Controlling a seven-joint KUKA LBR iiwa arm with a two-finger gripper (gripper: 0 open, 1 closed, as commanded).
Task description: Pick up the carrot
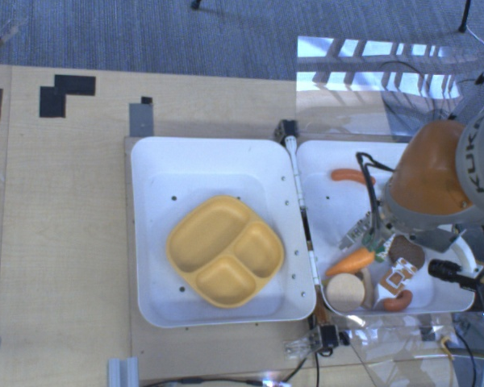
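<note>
Nearest my lens is the arm (431,176), its orange band bulging over the 3 o'clock side of the right bin (327,208) and covering a good part of it. Under everything runs the pale wooden desk (64,240), carrying the left bin (157,216) with a yellow divided plate (226,251) at its centre.

Over in the right bin, the carrot (351,260) lies toward 7 o'clock, on its side, thick end with green top pointing to 3 o'clock and tip to 9. The hand (377,240) hangs just beside that green end, at about 1 o'clock from the carrot. Whether the hand is released or clenched I cannot tell; the wrist and cables blur it, and I see nothing held in it.

I judge the carrot to be a light, stiff toy with a smooth, tapered skin that could squirt out of a pinch. I would take it across the thick middle, not the tip.

A round beige piece (345,291) touches or nearly touches it at 6 o'clock, so there is little room on that side. A reddish sausage (351,176) lies well apart at 12 o'clock; another (397,301) sits at 5 o'clock, next to brown bits I cannot identify. The bin's far right corner is hidden by the arm.
</note>
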